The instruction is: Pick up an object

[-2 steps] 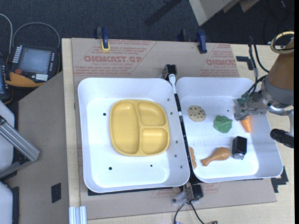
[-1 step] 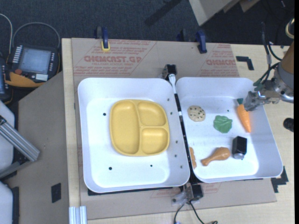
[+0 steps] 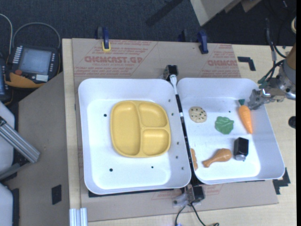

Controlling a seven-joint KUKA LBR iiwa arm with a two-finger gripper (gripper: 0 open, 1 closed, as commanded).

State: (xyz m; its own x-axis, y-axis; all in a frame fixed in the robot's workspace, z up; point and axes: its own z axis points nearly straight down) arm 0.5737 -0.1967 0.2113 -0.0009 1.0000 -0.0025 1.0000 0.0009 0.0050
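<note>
The right bin (image 3: 207,173) holds a cookie (image 3: 198,114), a green leafy piece (image 3: 224,125), an orange carrot (image 3: 245,118), a black block (image 3: 241,148) and a toy chicken drumstick (image 3: 217,157). An orange piece (image 3: 193,158) lies by the bin's left wall. My gripper (image 3: 255,101) hangs over the bin's right rim, just above and right of the carrot's green top. Nothing shows between its fingers.
The left bin (image 3: 94,173) holds a yellow divided plate (image 3: 140,128). Blue clamps (image 3: 106,38) grip the bench's far edge. A teach pendant (image 3: 32,62) lies off the bench at the left. Cables run along the strip between the bins.
</note>
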